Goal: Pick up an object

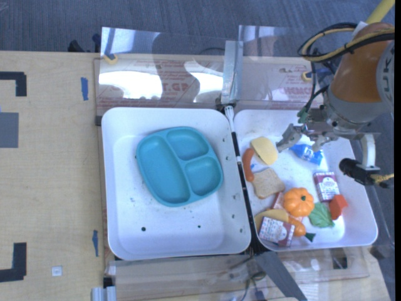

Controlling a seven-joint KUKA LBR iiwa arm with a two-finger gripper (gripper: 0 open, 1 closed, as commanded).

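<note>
Food clutter sits at the near end of the right bin (363,234): a packet (274,230) on a banana (276,217), an orange pumpkin (298,202), a green leafy bit (321,216), a red piece (338,206) and a dark red packet (326,185). Bit further back there's a bread slice (268,183), a hot dog (249,164) along the left wall and a yellow wedge (265,150). Gripper (305,138) hangs over the far part of that bin, fingers spread, nothing between them. A blue wrapper (309,152) lies right under its right finger; can't tell if they touch. The wedge is just left of the left finger. Left bin (125,224) just has a blue divided plate (180,165), three compartments, all bare.
</note>
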